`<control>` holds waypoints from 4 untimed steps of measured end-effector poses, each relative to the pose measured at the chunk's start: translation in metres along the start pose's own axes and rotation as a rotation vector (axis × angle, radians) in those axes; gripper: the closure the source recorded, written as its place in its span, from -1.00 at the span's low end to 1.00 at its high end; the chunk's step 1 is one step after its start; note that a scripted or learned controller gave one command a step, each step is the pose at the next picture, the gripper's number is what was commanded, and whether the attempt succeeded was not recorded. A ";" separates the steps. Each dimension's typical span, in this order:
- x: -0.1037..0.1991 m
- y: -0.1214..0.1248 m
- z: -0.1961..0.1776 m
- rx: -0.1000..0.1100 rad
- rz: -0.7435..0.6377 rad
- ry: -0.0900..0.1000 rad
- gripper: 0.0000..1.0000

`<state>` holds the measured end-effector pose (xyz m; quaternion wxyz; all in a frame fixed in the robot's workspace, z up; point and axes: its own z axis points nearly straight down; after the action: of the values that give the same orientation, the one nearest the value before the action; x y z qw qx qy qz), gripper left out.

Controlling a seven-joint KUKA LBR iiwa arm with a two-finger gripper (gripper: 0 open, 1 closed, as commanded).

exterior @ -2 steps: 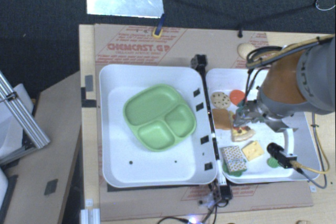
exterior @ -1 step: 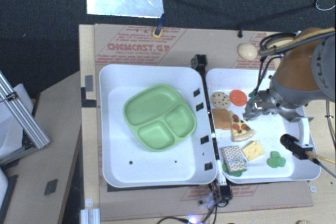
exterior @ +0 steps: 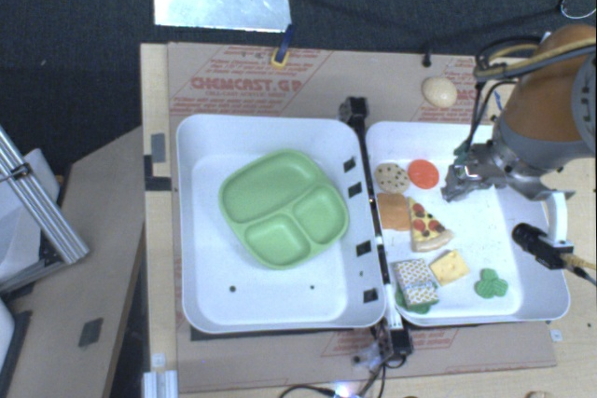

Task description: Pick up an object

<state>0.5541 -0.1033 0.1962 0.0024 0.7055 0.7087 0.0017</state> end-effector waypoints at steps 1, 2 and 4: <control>0.000 0.002 -0.030 0.001 -0.001 0.000 1.00; 0.039 0.048 -0.032 0.000 -0.005 0.002 1.00; 0.056 0.093 -0.038 0.002 -0.002 0.000 1.00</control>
<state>0.6467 -0.0470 0.2350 0.0018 0.7050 0.7092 0.0011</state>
